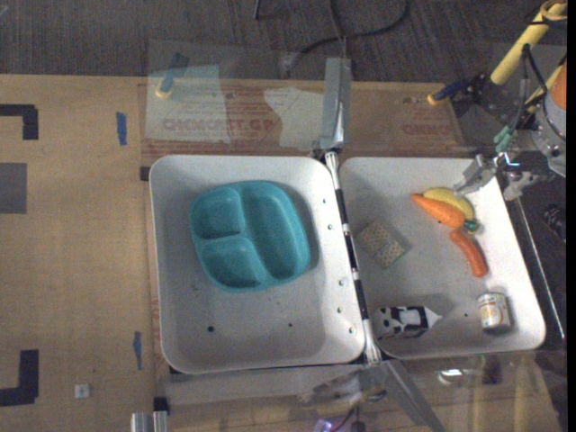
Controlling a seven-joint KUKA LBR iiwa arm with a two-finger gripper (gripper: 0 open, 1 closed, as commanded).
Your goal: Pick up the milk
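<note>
Two white bins sit side by side on the bench. The left bin [171,268] holds a teal plate [250,234] with three compartments, lying toward 11 o'clock of the bin's centre.

In the right bin [522,322], the milk [407,321], a black-and-white spotted carton, lies on its side at 7 o'clock, close to the near rim and just beside the divider between the bins. A small can [493,312] stands at 5 o'clock, well apart from the milk. A checked pad [383,243] lies flat at about 9 o'clock. At 1 o'clock a banana [450,199] and a carrot [438,210] touch each other; a second orange piece [470,253] lies just below them, toward 3 o'clock.

My claw [486,171] hangs at the bin's 1 o'clock corner, over the far rim, near the banana and well apart from the milk. Whether my claw is spread or pressed together I cannot tell; nothing is seen pinched in it.
</note>
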